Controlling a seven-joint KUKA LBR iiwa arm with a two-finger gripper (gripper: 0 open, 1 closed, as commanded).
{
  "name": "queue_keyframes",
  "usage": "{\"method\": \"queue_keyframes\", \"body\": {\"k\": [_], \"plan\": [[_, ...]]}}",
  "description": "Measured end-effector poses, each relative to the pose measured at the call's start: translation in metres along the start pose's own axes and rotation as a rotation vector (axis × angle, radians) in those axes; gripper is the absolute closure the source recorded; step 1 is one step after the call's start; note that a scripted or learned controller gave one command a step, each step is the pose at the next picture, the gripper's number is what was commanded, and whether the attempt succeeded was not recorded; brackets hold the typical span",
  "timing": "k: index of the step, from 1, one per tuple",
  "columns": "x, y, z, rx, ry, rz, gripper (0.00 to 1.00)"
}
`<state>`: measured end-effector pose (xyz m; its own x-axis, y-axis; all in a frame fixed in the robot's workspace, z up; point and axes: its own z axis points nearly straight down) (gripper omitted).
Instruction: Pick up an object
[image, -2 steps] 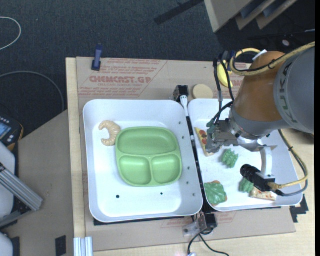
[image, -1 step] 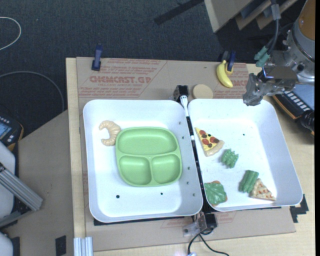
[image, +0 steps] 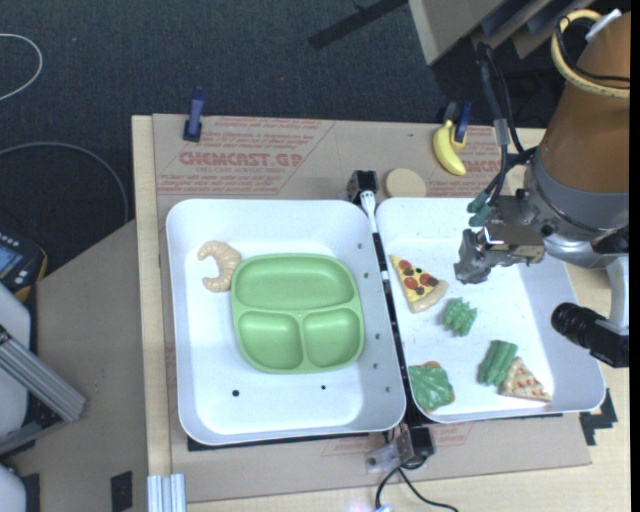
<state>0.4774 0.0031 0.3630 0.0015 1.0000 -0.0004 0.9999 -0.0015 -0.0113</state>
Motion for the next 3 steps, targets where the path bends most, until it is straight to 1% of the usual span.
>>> {"method": "queue_keyframes", "body": {"k": [1, 2, 3], "plan": [[0.013, 0.002, 0.071, -0.003, 0.000, -0.001, 1.00], [-0.008, 0.060, 0.185, -0.002, -0.001, 0.001, 1.00], [-0.006, 0.060, 0.167, -0.012, 0.001, 0.000, 1.00]]}}
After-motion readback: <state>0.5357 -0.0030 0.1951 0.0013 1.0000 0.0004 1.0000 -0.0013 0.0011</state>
